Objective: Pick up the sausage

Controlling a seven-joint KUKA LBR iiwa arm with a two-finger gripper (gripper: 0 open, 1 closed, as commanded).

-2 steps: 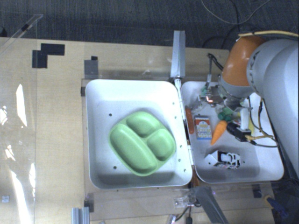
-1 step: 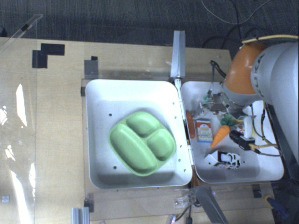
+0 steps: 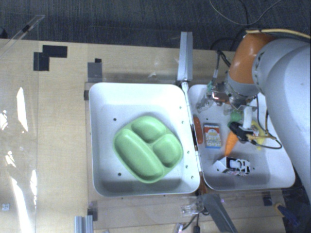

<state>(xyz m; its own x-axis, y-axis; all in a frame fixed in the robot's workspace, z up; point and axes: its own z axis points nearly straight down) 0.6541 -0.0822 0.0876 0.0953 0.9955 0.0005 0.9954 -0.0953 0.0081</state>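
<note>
I'm looking down on a pale wooden desk [image 3: 48, 130], with dark grey carpet [image 3: 121, 8] running along the top. A clear panel [image 3: 19, 144] on the left catches bright glare. Black tape marks [image 3: 48, 55] sit near the back edge, and a thin cable [image 3: 243, 6] loops across the carpet at upper right.

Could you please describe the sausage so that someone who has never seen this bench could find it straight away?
Look in the right-hand white bin, the one the grey arm reaches over. The sausage lies lengthwise along that bin's left wall, next to the divider. It is a slim reddish-brown stick, unlike the flat printed card beside it or the orange carrot further right.
</note>
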